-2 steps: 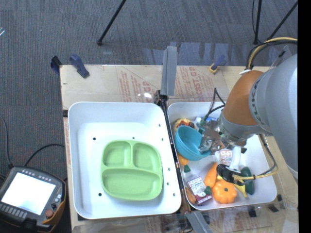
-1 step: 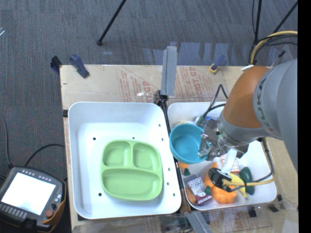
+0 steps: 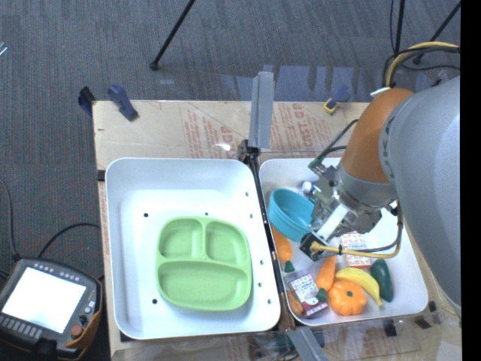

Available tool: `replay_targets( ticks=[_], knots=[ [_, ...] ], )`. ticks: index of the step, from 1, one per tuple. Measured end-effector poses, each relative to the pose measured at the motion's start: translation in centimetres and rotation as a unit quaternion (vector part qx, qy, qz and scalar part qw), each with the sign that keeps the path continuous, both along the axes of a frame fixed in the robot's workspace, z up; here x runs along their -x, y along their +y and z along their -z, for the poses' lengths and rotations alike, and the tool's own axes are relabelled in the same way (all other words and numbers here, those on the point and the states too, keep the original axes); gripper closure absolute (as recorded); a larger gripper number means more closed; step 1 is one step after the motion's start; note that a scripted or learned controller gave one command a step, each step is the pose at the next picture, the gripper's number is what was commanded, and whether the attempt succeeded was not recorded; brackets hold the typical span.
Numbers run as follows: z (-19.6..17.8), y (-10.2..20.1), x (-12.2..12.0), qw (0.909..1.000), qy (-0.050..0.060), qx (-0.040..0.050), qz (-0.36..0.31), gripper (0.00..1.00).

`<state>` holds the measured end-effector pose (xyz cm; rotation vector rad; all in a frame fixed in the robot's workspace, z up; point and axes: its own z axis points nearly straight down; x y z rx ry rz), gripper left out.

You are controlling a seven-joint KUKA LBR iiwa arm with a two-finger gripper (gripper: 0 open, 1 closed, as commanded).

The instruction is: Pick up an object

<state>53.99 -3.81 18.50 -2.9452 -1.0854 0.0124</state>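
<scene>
Reaching into right bin (image 3: 412,284) with tool (image 3: 328,215), open or closed unclear; likely risking clipping bowl (image 3: 290,209) at 9 o'clock, shoving carrot (image 3: 325,271) at 6 o'clock.

1. Left bin (image 3: 128,179) and right bin (image 3: 412,295) stand side by side on the bench (image 3: 173,130), with their inner walls meeting.
2. Left bin: a divided plate (image 3: 203,264) lies flat near its middle, nearer the front wall.
3. Right bin, rear left: a bowl (image 3: 289,210) rests against the inner wall.
4. Right bin, front: packet (image 3: 304,286) leftmost, carrot (image 3: 325,271) just beside it, then the pumpkin (image 3: 346,298), touching the banana (image 3: 361,280) behind it.
</scene>
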Motion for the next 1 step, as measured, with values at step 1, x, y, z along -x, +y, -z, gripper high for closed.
replay_targets(
  ticks=[1],
  knots=[
    [-2.68,-4.85,-2.98,0.9958,0.000,0.0001,0.092,1.00]
  ],
)
